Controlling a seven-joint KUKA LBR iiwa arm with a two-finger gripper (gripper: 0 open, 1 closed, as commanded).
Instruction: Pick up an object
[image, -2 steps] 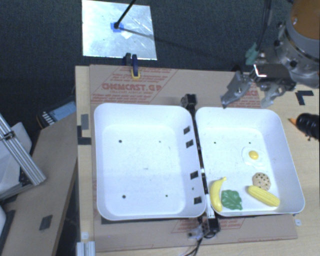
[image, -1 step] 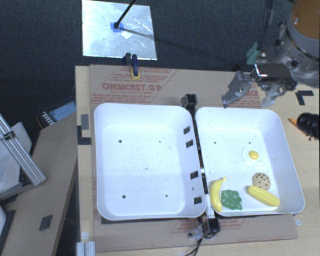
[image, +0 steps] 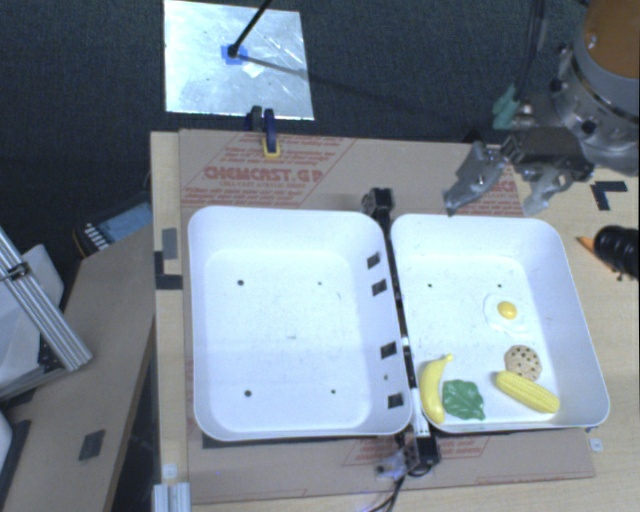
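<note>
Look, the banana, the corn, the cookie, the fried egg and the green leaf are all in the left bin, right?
Not quite. In the camera view they all lie in the right bin, not the left one: the banana, corn, cookie, fried egg and green leaf sit toward its near side.

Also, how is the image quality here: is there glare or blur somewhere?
Camera view: the light is even and soft; the silver sheet at the top shows bright glare; the gripper looks slightly blurred; the fried egg and banana in the right bin are fairly sharp, with faint shadows.
</note>
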